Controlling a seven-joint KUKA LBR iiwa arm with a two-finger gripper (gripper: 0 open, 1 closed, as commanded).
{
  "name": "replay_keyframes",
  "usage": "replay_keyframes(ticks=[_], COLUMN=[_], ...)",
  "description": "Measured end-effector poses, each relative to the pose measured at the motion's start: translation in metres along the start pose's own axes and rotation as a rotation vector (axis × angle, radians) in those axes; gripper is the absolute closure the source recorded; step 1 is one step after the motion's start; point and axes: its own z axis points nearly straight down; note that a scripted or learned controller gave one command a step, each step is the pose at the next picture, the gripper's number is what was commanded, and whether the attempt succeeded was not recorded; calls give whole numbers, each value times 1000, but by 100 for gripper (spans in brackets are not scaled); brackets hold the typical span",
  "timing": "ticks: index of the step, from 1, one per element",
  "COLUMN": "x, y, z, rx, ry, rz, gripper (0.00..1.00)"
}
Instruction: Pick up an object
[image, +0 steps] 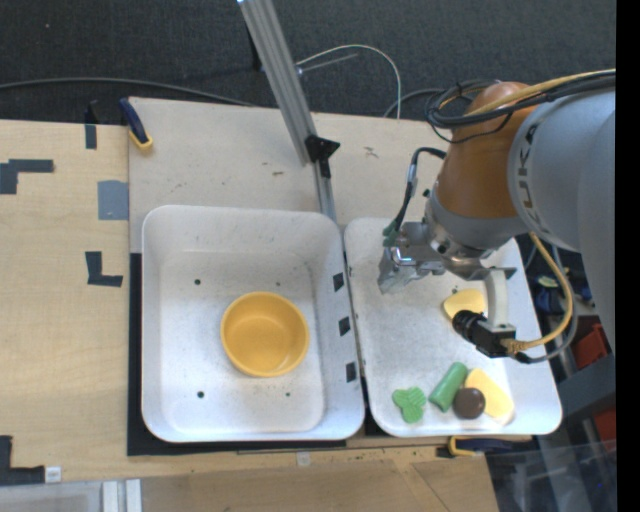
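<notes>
My gripper (393, 268) hangs over the upper left part of the right bin (400, 340), close to the divider between the bins. Nothing shows beneath it but the bin floor. At the near edge of that bin lie a small green leafy toy (408, 402), a green cylinder (449, 385), a brown ball (468, 402) and a yellow piece (494, 397) under the ball. Another yellow piece (463, 302) lies at the bin's right, partly hidden by the wrist. A yellow bowl (264, 333) sits upright in the middle of the left bin (180, 250).
A slanted metal pole (290, 90) rises from behind the bins, its clamp near the divider. The bulky grey arm and orange band (490, 180) cover the right bin's far right. A black fitting with cable (482, 332) hangs by the wrist.
</notes>
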Motion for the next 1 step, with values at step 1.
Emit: replay_keyframes(ticks=[1], x=[52], y=[19], z=[-8], rx=[-1], ry=[1], rz=[-1], gripper=[100])
